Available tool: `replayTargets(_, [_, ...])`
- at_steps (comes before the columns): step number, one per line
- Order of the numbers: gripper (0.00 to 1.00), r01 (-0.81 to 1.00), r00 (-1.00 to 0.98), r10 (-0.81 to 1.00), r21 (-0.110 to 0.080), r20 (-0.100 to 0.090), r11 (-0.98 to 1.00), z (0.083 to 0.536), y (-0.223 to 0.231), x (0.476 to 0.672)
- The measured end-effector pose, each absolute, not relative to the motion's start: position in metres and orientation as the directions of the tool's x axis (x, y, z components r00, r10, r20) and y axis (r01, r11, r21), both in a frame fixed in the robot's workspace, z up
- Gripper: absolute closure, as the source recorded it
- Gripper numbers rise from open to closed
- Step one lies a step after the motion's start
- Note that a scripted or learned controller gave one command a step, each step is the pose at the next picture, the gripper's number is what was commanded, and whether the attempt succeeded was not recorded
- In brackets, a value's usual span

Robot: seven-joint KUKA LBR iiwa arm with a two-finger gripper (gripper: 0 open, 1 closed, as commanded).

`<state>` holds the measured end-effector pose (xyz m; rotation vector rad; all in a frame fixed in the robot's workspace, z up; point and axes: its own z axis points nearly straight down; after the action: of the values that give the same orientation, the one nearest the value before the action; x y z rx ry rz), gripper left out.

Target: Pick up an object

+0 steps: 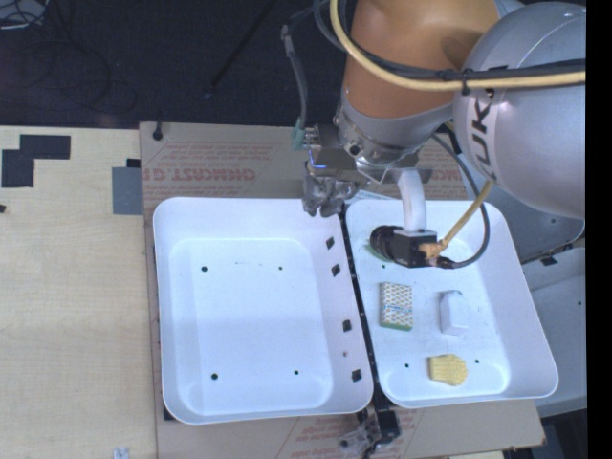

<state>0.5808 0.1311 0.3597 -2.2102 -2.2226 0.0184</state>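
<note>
**Gripper over the far rim at the seam; three pickable things in the right bin**

Edges and room: the seam (pixel 352 290) where the two bins meet runs from far to near, with small black tabs along its left side. Left of the seam, the left bin (pixel 164 304) shows a broad white floor with a few small dark dots. The bins sit on a brown board (pixel 220 165) with red print. Its far strip lies bare beyond the bin rims.

Containers: the right bin (pixel 497 347), right of the seam, holds all three things, well apart from each other.
- A small green-and-white packet (pixel 396 306) lies flat near the seam, about midway along it.
- A white block (pixel 451 312) lies further right of the seam, beside the packet but not touching it.
- A yellow sponge piece (pixel 448 369) lies toward the seam's near end, right of the packet's line.

Pose: my arm (pixel 421 55) comes in from the right, high over the right bin's far half, with the orange band up and the wrist pointing down. My gripper (pixel 325 199) hangs at the seam's far end, over the far rims, away from all three things. It looks dark and blurred, so I cannot tell whether it is open or closed. I can see nothing held in it.
</note>
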Motion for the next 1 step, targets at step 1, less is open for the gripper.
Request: replayTargets(1, [1.00, 1.000, 0.001, 1.000, 0.001, -0.002, -0.001, 0.3688, 0.1153, 0.6434])
